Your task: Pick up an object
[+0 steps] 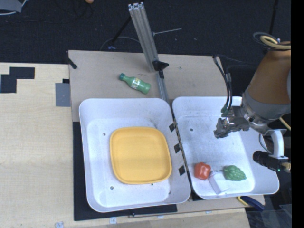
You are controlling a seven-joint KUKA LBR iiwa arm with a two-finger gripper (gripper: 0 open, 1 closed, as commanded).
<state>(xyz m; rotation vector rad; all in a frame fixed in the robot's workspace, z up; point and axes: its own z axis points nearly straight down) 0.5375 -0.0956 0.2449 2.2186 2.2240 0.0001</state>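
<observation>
Gripper (222,128) hanging over the right bin (204,109), above bare white floor in the bin's middle, dark and small below the grey wrist and the orange band. Open or closed: cannot tell, too dark and blurred there.

Closest to the gripper, toward the bin's front edge and slightly to the view's left: a red object (202,171), rounded, lying on the bin floor, well apart from the gripper. Just beside it, straight toward the front edge from the gripper: a pale grey-white block (219,183), lying at a tilt. Touching or nearly touching that block, a little to the view's right of the gripper's line: a green lumpy object (234,173). All three clustered in the front part of the right bin, none of them lifted.

Farther off, to the view's left of the gripper, past the wall between the bins: the left bin (90,113), with a yellow square plate (140,155) lying flat in its middle.

Farther again, to the left and toward the back from the gripper, outside both bins: a green bottle (135,83) lying on its side on the bench (190,75). Behind that, a metal bar (145,30) slanting up from the bench's back part.
</observation>
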